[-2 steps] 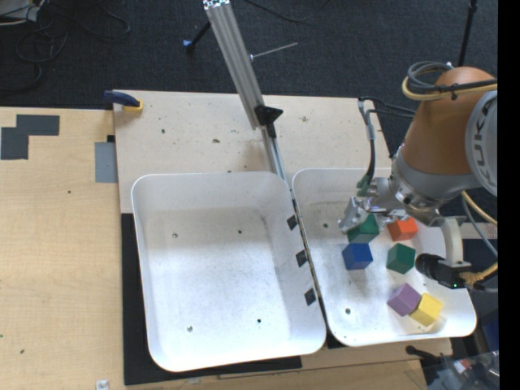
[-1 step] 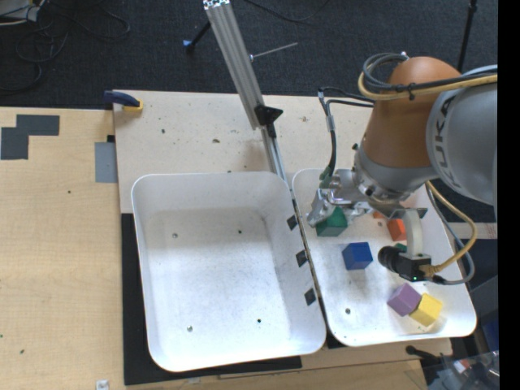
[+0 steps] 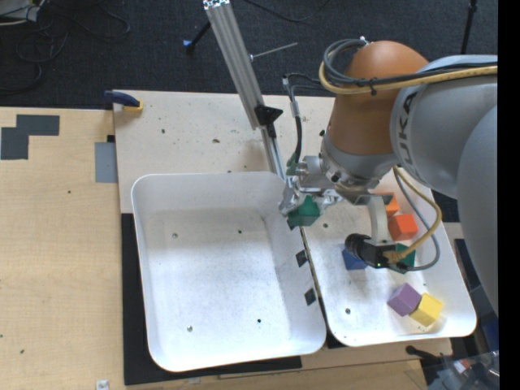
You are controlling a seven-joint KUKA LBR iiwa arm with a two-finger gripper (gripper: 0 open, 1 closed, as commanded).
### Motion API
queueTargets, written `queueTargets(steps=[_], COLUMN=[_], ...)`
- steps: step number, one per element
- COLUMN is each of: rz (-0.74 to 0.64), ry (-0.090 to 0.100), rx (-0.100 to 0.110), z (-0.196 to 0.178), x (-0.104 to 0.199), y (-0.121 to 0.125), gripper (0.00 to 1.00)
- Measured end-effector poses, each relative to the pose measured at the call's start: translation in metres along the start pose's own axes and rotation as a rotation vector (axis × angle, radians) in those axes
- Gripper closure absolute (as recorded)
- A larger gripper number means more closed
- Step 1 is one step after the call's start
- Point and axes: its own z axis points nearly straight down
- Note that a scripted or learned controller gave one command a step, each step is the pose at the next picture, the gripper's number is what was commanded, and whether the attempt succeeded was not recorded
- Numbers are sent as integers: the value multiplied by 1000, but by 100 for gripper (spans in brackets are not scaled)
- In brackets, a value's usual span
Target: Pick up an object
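Green and seemingly light and stiff, a small block is held pinched between the fingers of the gripper, probably best taken across flat sides.

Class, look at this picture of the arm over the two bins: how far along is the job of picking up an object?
Done: the claw has closed on a green block, which appears raised above the divide between the bins. In hand: that green block, between the fingers. Left: only confirming the hold lasts; the purple block, yellow block and orange block lie in the right bin.
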Motion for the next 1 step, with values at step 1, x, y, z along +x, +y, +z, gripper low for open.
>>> queueTargets(steps=[1], rz=[1], ry=[-2], rx=[2], z=[19], x=[44], y=[15], gripper=[100])
